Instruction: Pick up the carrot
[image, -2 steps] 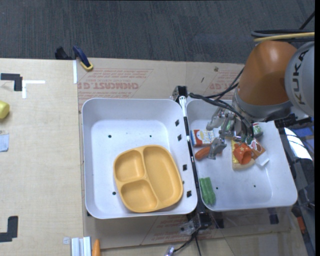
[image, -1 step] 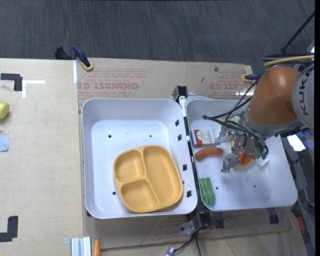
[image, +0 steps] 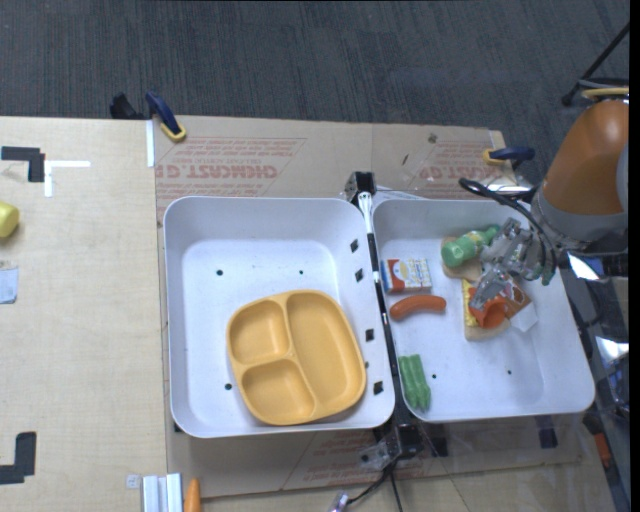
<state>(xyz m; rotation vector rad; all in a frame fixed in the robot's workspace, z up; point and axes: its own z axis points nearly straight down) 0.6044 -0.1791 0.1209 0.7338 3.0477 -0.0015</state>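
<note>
Two white bins sit side by side on the bench. The left bin (image: 200, 300) holds a yellow divided plate (image: 296, 356), lying toward the bin's 5 o'clock corner, with three compartments. The right bin (image: 560, 390) holds the smaller things: a small red and white box (image: 407, 273) near its 9 o'clock wall, the carrot (image: 417, 306) lying flat just below that box at 6 o'clock from it, a green vegetable (image: 414, 381) near the bin's 7 o'clock corner, a green bottle (image: 467, 246) toward 12 o'clock, and a clear bag with orange contents (image: 494, 310) near the middle. The gripper (image: 497, 280) hangs over that bag, at 3 o'clock from the carrot and apart from it; I cannot tell how it is set.
</note>
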